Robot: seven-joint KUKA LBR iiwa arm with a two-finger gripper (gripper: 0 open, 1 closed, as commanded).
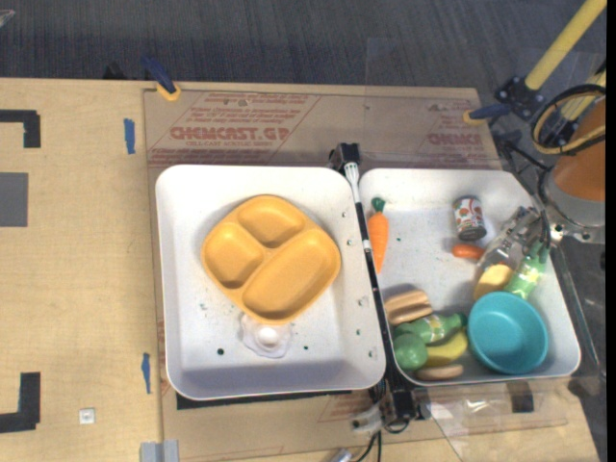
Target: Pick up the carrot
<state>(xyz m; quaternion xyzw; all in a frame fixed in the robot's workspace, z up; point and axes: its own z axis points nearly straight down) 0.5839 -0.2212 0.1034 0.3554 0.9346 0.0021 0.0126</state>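
Observation:
The carrot (377, 239), orange with a green top, lies lengthwise in the right bin (423, 192), close against its left wall and pointing toward the front. My gripper (516, 235) hangs over the right side of the same bin, well to the right of the carrot and apart from it. It is just above a yellow piece (493, 278) and a green bottle (526, 279). The orange band of the arm (584, 166) shows at the right edge.
The right bin also holds a small can (470, 218), a red-orange bit (468, 251), a teal bowl (507, 331), a sandwich (408, 305) and green and yellow toy food (429, 341). In the left bin sit a yellow divided plate (271, 255) and a fried egg (267, 336).

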